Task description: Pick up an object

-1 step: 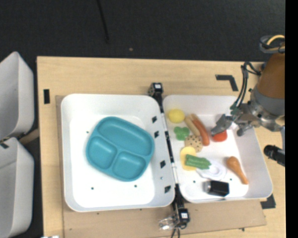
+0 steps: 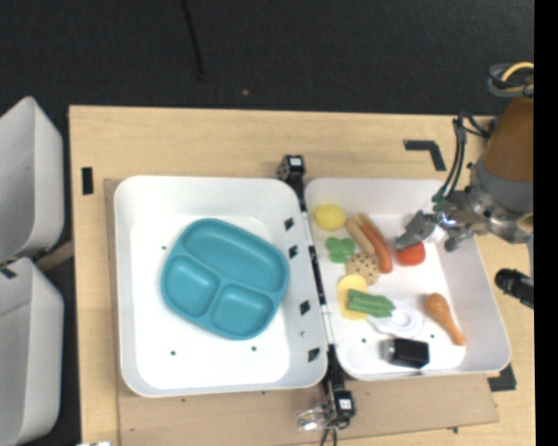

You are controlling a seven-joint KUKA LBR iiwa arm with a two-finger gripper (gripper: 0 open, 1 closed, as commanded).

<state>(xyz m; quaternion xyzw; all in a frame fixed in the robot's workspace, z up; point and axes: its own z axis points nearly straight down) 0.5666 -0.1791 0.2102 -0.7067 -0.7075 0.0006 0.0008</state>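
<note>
one fixed camera above the bench looks down slantwise on both bins.

I am reaching in from the right with my one arm, its orange band sitting above the grey wrist near the frame's edge. I am holding my gripper low and angled toward the left, with the metal fingers pointing down and leftward. How far apart they are standing is too blurred to tell.
</note>
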